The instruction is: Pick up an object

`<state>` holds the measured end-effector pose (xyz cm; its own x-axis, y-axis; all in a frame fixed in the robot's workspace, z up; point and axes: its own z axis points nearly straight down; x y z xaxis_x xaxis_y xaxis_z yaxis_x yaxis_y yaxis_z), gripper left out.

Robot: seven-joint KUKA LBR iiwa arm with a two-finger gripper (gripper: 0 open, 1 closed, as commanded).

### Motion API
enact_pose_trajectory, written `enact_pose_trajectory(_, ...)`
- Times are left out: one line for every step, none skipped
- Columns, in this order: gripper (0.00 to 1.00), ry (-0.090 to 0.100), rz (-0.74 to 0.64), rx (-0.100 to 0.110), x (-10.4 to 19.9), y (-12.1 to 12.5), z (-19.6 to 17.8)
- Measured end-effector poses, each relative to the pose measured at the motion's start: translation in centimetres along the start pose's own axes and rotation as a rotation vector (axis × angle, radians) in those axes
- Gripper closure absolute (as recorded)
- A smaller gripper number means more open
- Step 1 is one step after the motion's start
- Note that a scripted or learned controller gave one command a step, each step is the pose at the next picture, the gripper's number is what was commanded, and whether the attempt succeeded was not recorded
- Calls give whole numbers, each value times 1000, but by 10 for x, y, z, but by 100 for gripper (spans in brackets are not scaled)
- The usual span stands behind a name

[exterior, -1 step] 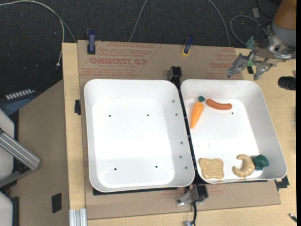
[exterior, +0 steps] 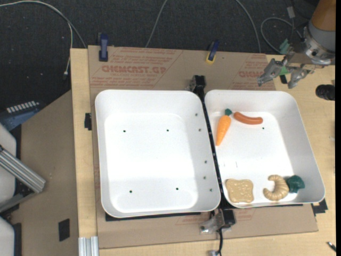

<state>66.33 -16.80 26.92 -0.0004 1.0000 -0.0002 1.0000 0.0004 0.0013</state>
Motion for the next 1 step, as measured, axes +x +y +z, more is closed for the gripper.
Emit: enact_pose_trajectory(0, 1, 0, 5, 6, 1, 61)
